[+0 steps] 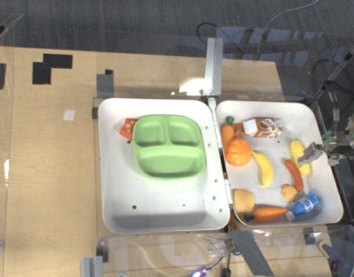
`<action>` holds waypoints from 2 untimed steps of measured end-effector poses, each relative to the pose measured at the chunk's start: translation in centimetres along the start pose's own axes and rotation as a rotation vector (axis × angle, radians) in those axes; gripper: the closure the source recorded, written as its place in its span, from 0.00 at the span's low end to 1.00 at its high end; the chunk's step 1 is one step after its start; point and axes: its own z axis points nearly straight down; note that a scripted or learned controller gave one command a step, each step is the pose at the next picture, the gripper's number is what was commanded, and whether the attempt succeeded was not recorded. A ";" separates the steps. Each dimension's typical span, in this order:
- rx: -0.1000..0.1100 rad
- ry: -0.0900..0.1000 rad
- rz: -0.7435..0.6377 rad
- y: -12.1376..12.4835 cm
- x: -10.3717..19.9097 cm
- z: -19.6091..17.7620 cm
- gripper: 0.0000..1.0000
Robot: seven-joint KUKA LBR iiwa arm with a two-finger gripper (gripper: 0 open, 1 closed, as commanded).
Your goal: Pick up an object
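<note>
Wooden bench [44,172] over dark carpet, two white bins side by side. I'm using the green tray [168,145] as my reference. It lies in the left bin [159,212], with a red packet [127,129] tucked under its left edge.

Everything worth picking is right of the tray, in the right bin [315,120]: carrot [227,135] and orange fruit [238,152] closest to it, a brown-and-white carton [262,127] further right, then the banana [263,167]. Below those, a tan bun [243,199] and a second carrot [269,213]. Farthest from the tray: yellow piece [297,152], sausage [294,174], blue bottle [304,205].

Gripper [311,152] is at the far right, low over that yellow piece; I can't tell how far it's open, and I see nothing held.

My call: go for the yellow piece or the sausage. Both lie near the gripper with some clear floor around them. I'd centre over one item, line the fingers across its narrow side, drop straight, and avoid the bin wall.
</note>
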 end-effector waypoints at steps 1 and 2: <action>-0.006 0.000 -0.150 6.5 4.3 9.2 0.00; -0.006 -0.001 -0.150 6.4 4.3 9.2 0.00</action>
